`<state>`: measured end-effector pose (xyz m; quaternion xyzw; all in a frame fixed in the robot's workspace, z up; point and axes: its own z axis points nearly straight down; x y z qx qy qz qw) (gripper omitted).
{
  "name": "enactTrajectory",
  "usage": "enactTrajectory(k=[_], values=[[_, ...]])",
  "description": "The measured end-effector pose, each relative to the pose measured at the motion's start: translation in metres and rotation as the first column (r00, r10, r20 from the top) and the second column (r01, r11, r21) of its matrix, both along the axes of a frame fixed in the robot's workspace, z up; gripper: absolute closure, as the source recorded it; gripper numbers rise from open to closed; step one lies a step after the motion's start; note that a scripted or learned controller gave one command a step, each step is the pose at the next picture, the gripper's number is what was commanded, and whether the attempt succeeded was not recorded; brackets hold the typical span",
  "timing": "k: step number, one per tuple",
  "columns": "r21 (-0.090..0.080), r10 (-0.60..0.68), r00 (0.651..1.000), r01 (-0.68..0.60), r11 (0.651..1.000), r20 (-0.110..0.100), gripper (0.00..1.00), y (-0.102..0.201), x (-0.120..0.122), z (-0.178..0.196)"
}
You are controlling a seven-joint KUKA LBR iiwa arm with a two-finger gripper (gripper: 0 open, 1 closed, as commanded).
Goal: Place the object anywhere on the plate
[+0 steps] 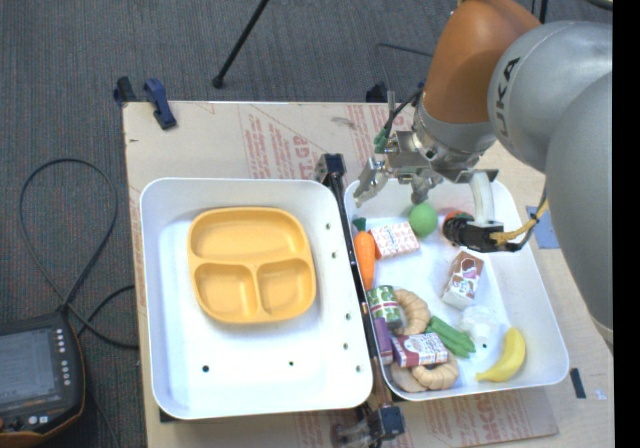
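The tool [398,179] hangs over the right white bin [530,281], grip state unclear; the yellow three-compartment plastic plate [253,263] waits in the left bin

Matt yellow plastic plate [253,264], smooth, centre-left. Glossy white plastic bins [170,336], smooth. Bare cardboard-like bench top [250,136] w/ red print, upper centre. Rough grey carpet [80,26], upper left. Glossy banana [505,356], lower right. Printed paper cartons [463,279].
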<state>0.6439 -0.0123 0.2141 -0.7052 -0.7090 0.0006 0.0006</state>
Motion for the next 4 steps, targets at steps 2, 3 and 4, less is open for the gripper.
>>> enactTrajectory(k=[2,3,4], values=[[-0.001,-0.005,1.0,0.005,1.0,0.004,1.0,-0.053,0.001,0.07],[0.001,-0.007,1.0,0.007,1.0,-0.003,1.0,-0.084,-0.13,-0.012],[0.0,-0.006,1.0,0.006,1.0,0.004,1.0,-0.097,-0.071,0.029]])
